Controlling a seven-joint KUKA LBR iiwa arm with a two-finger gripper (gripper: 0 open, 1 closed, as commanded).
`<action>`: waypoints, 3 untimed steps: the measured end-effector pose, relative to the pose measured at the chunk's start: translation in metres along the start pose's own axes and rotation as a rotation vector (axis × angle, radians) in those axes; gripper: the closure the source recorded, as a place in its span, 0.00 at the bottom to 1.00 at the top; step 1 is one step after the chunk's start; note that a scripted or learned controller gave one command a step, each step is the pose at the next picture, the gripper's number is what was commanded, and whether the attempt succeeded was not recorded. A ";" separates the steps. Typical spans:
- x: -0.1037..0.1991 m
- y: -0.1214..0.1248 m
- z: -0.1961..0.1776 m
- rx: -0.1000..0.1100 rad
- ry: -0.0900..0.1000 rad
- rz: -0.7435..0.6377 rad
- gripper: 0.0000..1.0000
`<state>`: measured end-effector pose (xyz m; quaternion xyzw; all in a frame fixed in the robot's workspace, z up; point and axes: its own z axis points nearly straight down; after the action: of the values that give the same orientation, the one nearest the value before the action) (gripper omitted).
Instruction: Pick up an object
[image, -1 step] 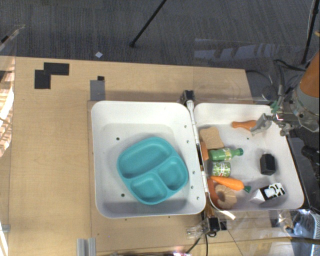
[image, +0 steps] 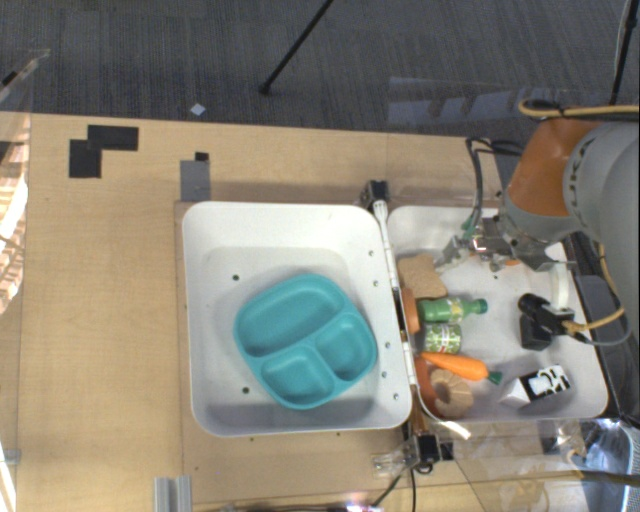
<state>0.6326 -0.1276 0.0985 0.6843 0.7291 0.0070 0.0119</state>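
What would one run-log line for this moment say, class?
arm: over right bin | hand: above far end | green bottle, carrot: lying in bin | left bin: teal divided plate

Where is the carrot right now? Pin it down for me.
The carrot lies in the right bin, toward its lower left, just below the green bottle and above a tan, rounded object near the bin's bottom edge.

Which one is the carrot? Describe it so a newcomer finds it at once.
Start at the right-hand white bin, the one crowded with small items, and look toward its near left corner. Just below the green bottle lying on its side is the carrot, a short orange spindle lying nearly flat. It is the bright orange, tapered piece among a green bottle and tan lumps.
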 end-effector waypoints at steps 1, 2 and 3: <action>0.022 -0.026 -0.003 -0.012 -0.032 -0.338 0.00; 0.017 -0.080 -0.004 -0.017 -0.018 -0.496 0.00; 0.029 -0.125 -0.009 -0.038 -0.040 -0.564 0.00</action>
<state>0.5062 -0.1069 0.1039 0.4542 0.8900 0.0036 0.0404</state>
